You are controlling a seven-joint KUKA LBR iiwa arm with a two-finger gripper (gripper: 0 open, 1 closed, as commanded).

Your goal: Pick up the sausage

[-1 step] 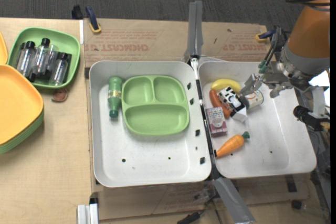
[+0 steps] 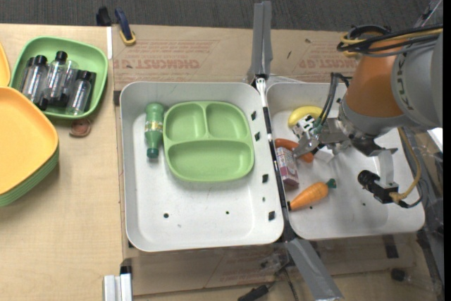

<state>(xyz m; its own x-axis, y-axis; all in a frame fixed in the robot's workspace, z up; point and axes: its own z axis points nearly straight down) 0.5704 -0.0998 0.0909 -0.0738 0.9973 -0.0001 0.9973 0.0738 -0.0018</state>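
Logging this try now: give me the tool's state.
Tool: over the right bin, down at the sausage; open or closed cannot be told, and no grasp is visible.

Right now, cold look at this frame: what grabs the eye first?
The grey and orange arm reaching in from the right, its gripper low over the right bin close to the reddish sausage. Next to that, the orange carrot lying lower in the same bin and a yellow banana behind. In the left bin, a green divided plate with a green bottle beside it.
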